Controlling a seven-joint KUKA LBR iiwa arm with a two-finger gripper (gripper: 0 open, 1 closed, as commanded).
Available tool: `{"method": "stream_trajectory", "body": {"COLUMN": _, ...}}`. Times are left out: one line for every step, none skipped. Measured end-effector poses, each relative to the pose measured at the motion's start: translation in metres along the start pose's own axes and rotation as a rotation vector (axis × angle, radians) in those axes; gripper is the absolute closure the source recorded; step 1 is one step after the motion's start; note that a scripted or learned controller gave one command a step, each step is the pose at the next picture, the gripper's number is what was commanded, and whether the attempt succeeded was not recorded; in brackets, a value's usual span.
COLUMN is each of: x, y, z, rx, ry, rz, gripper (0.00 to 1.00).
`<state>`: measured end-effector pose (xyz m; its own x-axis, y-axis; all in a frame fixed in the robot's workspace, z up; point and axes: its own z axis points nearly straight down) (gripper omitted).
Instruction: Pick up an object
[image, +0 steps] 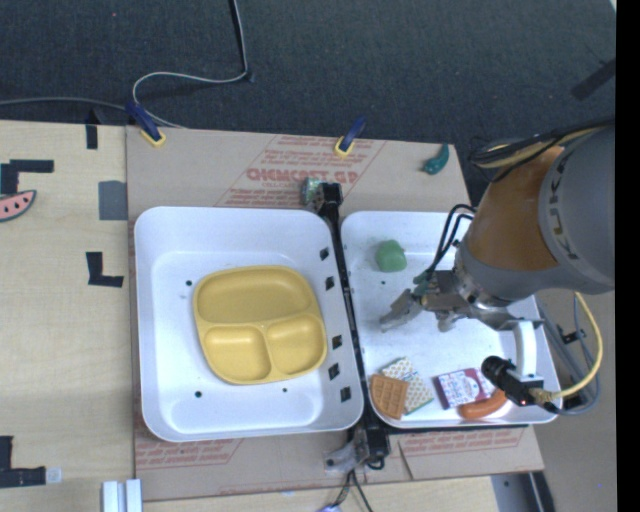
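Where the big grey arm (545, 225) reaches in, it hides part of the right bin (372, 228), and a red sausage (483, 405) pokes out near its black cable. Both white bins sit on brown cardboard (240, 170) on a wooden bench. The gripper (400, 310) hangs with its fingers spread apart, holding nothing. A soft green lump (391, 255) lies just above it. A waffle (390, 393) and a small packet (457, 386) lie below. The left bin (160, 300) holds a smooth yellow tray (260, 322).

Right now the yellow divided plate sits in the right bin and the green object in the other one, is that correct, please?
Not quite: the camera view shows the yellow divided plate in the left bin, and the green object in the other one, the right bin.
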<state>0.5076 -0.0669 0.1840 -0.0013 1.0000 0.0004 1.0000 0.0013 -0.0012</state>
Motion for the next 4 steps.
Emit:
{"method": "stream_trajectory", "body": {"x": -0.029, "y": -0.024, "z": 0.099, "rx": 0.000, "ry": 0.001, "rz": 0.001, "gripper": 0.00}}
{"method": "stream_trajectory", "body": {"x": -0.030, "y": -0.023, "z": 0.089, "rx": -0.004, "ry": -0.003, "rz": 0.002, "gripper": 1.00}}
{"method": "stream_trajectory", "body": {"x": -0.030, "y": -0.023, "z": 0.089, "rx": -0.004, "ry": -0.003, "rz": 0.002, "gripper": 0.00}}
{"method": "stream_trajectory", "body": {"x": -0.029, "y": -0.023, "z": 0.079, "rx": -0.003, "ry": -0.002, "rz": 0.002, "gripper": 1.00}}
